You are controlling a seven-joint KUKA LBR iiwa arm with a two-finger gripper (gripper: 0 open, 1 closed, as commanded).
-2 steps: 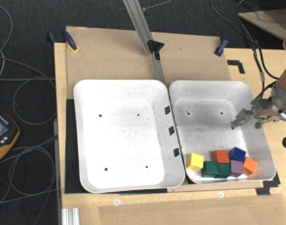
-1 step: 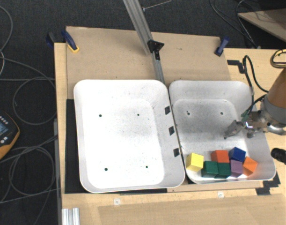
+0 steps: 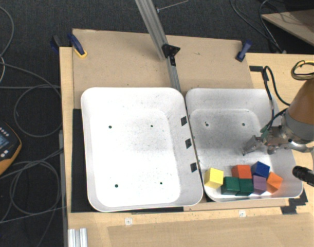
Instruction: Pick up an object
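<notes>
Camera view. The bench carries two shallow white bins. The left bin (image 3: 95, 138) shows only its bare floor. The right bin (image 3: 223, 107) holds a tight cluster of coloured blocks against its near edge: a yellow block (image 3: 215, 177) at the left end, a green block (image 3: 237, 186) beside it, a red-orange block (image 3: 243, 171) behind the green one, a blue block (image 3: 260, 168), a purple block (image 3: 259, 182) and an orange block (image 3: 274, 179) at the right end. The blocks touch or nearly touch one another.

The arm enters from the right, and the gripper (image 3: 253, 145) sits low over the right bin floor. Whether it is spread or pressed together cannot be told at this resolution. No block is seen in it.

Governing relation: the cluster lies toward the near edge of the bin from the gripper, just beside it. The red-orange and blue blocks are the nearest candidates, directly nearward of the tool. The cluster's long axis runs left to right along the near wall. The tight packing likely leaves little room beside any one block, so an end block may be easier.
</notes>
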